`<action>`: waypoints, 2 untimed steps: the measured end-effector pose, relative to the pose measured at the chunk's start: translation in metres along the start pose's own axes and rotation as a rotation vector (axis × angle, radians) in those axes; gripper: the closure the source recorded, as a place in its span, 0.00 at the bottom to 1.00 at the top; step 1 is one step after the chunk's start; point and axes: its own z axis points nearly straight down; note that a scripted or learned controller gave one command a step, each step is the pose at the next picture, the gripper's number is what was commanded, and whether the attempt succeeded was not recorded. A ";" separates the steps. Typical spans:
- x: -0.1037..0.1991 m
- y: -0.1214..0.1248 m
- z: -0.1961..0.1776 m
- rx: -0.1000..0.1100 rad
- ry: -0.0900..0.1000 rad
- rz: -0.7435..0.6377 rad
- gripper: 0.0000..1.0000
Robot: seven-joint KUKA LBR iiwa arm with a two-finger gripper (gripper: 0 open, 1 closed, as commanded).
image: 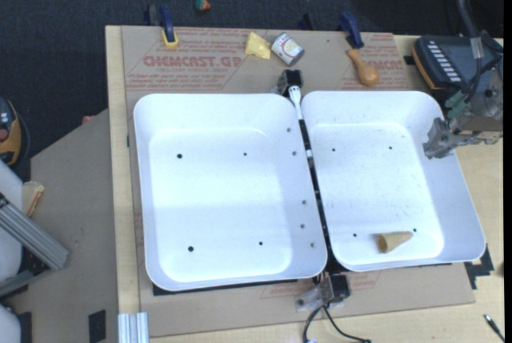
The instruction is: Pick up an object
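Observation:
A small tan, cone-like object (394, 241) lies on its side near the front edge of the right bin (376, 165). The left bin (216, 181) stands beside it. My gripper (437, 141) hangs over the right bin's right rim, well behind and to the right of the tan object, with the grey arm (480, 113) reaching in from the right. Nothing shows between the gripper and the bin floor.
On the board behind the bins lie a yellow piece (258, 46), a small white box (286, 49) and a wooden-handled tool (364, 69). A black-tipped stick (293, 85) rests at the bins' shared back corner. Blue clamps (167, 23) hold the board's back edge.

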 end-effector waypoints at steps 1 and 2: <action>0.042 0.024 0.086 0.017 0.005 -0.004 1.00; 0.084 0.098 -0.077 -0.016 0.002 -0.008 1.00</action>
